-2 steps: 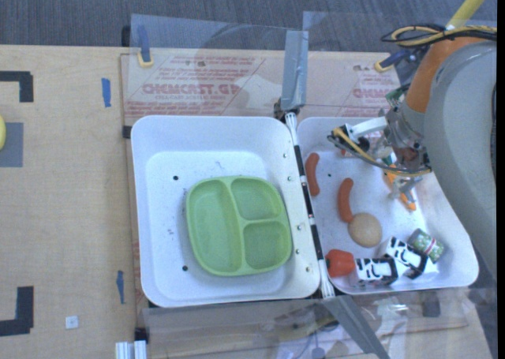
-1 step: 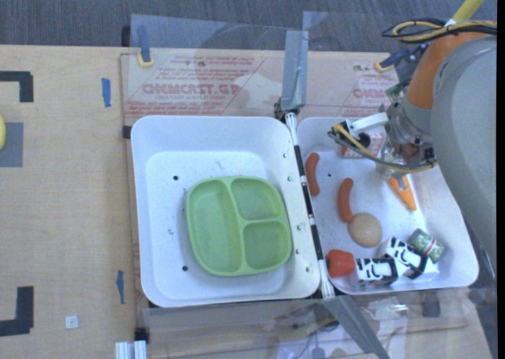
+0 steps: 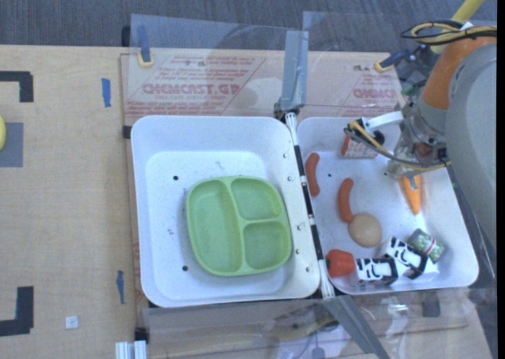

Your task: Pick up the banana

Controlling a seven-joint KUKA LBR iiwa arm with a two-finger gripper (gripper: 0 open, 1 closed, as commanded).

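Banana hard to tell — claw (image 3: 408,158) near carrot (image 3: 413,196).

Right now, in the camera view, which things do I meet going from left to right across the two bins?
Green tray → left sausage → second sausage → egg → carrot.

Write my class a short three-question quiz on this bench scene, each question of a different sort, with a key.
1. True or false: the green tray lies in the left bin.
2. Which sits nearest the egg? A) carrot B) sausage C) arm
3. Fill in: the green tray has ___ compartments.

Key: 1 true; 2 B; 3 three.
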